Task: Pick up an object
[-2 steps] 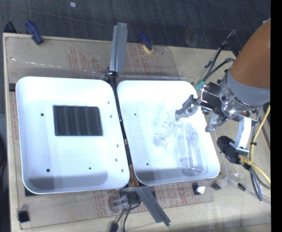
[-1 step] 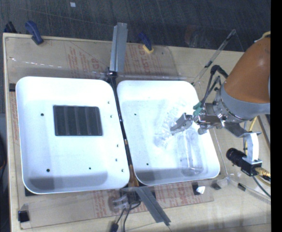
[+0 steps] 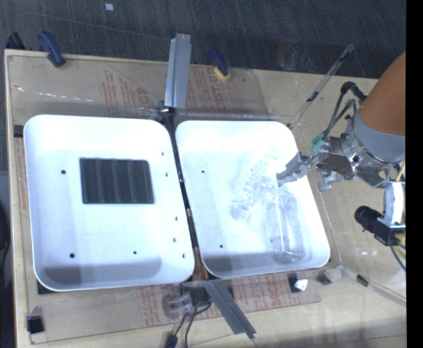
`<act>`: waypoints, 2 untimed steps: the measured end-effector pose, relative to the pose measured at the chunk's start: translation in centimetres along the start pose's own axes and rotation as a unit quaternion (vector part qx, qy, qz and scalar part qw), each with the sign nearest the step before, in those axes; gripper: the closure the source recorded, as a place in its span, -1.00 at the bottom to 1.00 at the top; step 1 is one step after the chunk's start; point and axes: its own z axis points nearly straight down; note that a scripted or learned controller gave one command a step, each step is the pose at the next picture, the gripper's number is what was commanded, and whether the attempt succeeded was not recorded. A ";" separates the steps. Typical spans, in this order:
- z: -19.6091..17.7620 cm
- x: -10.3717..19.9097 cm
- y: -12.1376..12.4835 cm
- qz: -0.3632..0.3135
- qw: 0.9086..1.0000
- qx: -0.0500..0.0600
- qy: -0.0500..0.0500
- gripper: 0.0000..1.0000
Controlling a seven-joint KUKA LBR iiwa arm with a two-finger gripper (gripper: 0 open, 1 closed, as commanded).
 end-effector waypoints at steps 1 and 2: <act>-2.8 0.2 -0.7 -0.008 1.000 -0.001 0.000 -1.00; -3.6 0.6 0.6 -0.053 0.999 -0.001 0.000 -1.00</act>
